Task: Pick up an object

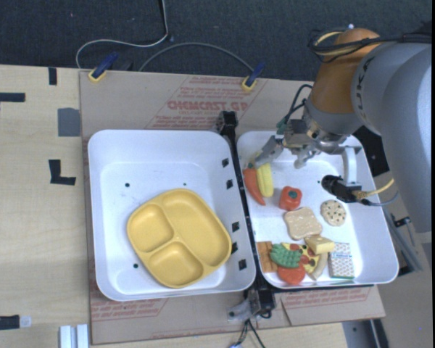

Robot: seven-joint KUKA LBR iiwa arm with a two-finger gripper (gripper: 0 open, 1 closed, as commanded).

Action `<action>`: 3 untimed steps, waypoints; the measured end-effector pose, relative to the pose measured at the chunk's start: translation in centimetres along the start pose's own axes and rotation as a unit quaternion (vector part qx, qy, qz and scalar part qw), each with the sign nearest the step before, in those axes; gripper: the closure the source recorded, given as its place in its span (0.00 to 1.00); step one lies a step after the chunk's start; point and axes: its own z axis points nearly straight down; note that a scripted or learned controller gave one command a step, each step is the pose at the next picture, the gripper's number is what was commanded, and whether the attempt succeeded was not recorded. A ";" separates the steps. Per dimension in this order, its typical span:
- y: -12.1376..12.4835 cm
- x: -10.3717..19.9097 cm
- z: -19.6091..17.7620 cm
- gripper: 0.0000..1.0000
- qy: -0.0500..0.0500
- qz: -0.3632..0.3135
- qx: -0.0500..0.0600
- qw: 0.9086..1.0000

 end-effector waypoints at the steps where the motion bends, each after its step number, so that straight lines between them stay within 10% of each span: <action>1: 0.7 -0.3 6.1 0.00 0.002 0.002 -0.009 1.000; 2: 0.8 -0.4 4.8 1.00 0.000 0.000 -0.013 1.000; 3: -5.4 3.2 -3.7 1.00 0.000 0.000 -0.006 1.000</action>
